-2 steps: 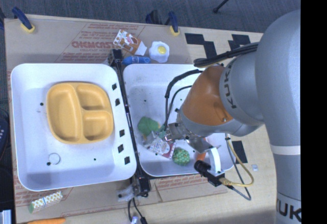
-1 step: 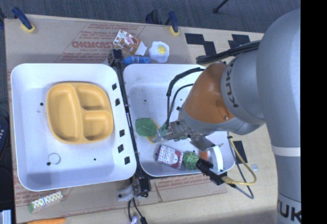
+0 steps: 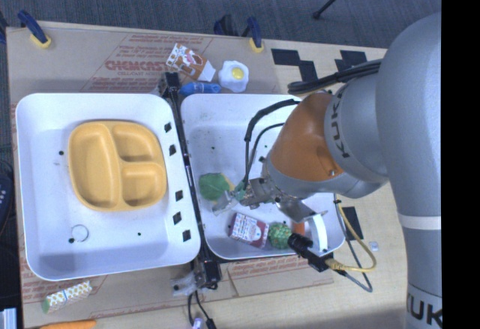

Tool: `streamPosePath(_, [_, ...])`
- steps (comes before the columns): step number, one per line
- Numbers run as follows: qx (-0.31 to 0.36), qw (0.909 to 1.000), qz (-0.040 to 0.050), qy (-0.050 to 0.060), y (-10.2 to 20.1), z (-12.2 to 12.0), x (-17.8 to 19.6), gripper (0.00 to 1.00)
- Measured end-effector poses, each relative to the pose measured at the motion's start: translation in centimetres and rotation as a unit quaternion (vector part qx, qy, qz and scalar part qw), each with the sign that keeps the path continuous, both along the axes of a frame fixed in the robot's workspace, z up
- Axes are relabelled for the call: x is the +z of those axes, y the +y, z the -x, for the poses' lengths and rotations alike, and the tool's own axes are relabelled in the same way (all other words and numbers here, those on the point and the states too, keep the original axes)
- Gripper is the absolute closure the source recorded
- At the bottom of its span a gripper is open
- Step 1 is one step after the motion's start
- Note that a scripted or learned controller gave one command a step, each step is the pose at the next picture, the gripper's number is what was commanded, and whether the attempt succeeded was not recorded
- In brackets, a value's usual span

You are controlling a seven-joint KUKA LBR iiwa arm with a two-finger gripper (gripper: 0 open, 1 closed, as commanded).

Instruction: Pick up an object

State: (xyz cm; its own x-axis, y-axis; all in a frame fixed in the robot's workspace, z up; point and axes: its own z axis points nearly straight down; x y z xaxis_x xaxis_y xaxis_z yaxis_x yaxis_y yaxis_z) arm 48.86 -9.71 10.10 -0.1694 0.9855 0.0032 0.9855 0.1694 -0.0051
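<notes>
Right now I'm lowering the gripper [image 3: 234, 198] into the right bin [image 3: 217, 118] toward the green toy [image 3: 214, 186], fingers' opening impossible to tell, and next I'm needing a clean close around it.

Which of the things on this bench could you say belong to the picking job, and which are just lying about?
Job:
- hand
- green object, beside the hand in the right bin
- red packet
- small green item

Lying about:
- yellow tray in the left bin
- egg-like toy and small carton, behind the bins
</notes>
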Motion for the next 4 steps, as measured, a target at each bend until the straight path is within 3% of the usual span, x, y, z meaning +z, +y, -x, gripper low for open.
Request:
streamPosePath(1, [0.176,0.9844,-0.0006,-0.001,-0.3,1.2,0.0,0.0])
streamPosePath(2, [0.345,0.9385,0.0005,-0.003,2.4,1.1,9.1,0.0])
streamPosePath(3, [0.344,0.9391,-0.0002,-0.002,-6.9,1.2,5.5,0.0])
streamPosePath(4, [0.495,0.869,-0.0012,-0.004,-6.9,1.0,-0.7,0.0])
